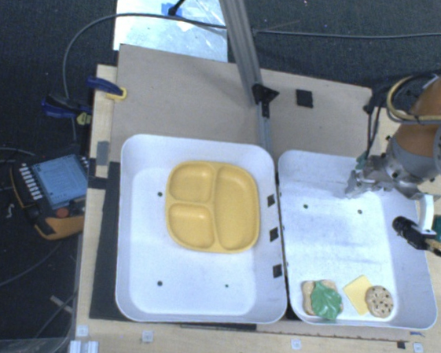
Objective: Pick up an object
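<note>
The pickable things sit bunched in the right bin's [357,227] near corner: a green leafy piece [326,302] on a cookie, a yellow cheese slice [357,292], and a chocolate-chip cookie [379,301]. They lie flat and touching, so a grasp may skid or nudge neighbours. The gripper [360,182] hovers at the bin's far end, well apart; I cannot tell how its jaws stand. The yellow divided plate [211,207] fills the left bin.

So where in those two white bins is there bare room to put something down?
Left bin: a bare strip along the near edge, below the yellow divided plate. Right bin: its wide middle, between the hand at the far edge and the near edge, which is crowded with the green piece, cheese slice and cookie.
</note>
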